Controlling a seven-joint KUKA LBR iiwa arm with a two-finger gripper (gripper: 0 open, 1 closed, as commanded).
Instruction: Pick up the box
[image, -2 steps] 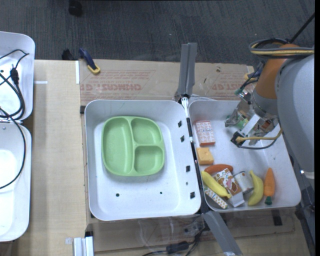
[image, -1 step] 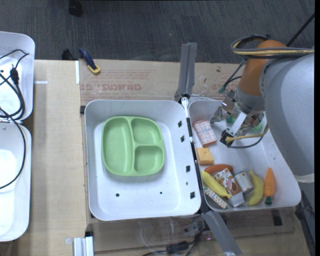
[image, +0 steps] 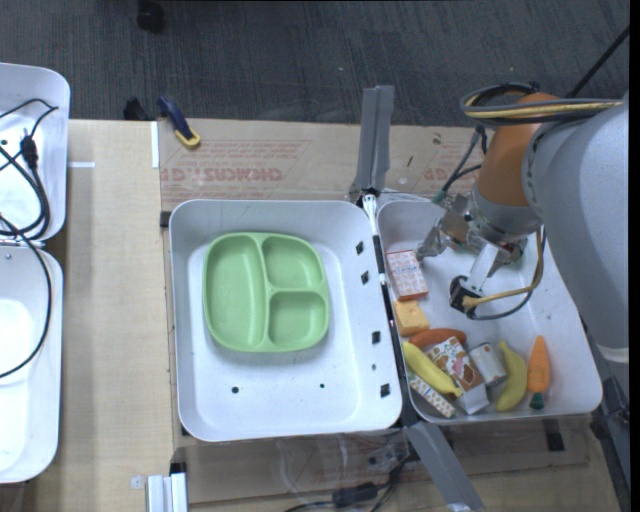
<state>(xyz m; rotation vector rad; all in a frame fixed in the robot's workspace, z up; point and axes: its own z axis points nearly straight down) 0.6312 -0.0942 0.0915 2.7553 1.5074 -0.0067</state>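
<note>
Two bins: left bin (image: 200, 400) holds a green tray (image: 266, 291), right bin (image: 570, 330) a box (image: 406, 274) (hand (image: 462, 262) state unclear).

I see the divided plate (image: 267, 291) lying in the left bin (image: 190, 330); right of that bin, the box (image: 406, 274) sits in the right bin (image: 570, 390), behind the bananas (image: 430, 369).

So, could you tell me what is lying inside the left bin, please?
Inside the left bin lies a green divided plate, flat, with three compartments that hold nothing. Whatever is beneath the plate is covered.
</note>
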